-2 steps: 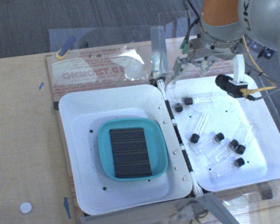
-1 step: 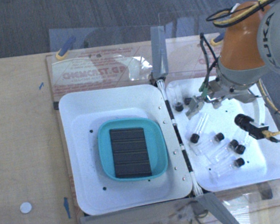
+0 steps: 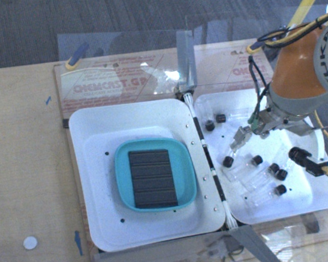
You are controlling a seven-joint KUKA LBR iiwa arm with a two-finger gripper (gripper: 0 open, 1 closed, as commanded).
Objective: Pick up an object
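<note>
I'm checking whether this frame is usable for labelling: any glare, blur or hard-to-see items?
Camera view: sharp overall; glare on the clear sheet behind the bins; the transparent vials in the right bin nearly vanish against white, with only their black caps distinct; the teal tray reads clearly.

The grey KUKA arm with its orange band (image 3: 296,66) enters from the right edge of the frame, in the upper right. The orange section sits high at the right, with black cables looping over it, and the grey wrist below it angles down and toward the left. The small metal two-finger gripper (image 3: 239,141) points down-left from the wrist, right of the frame's centre. Its tips are too small to read.
</note>
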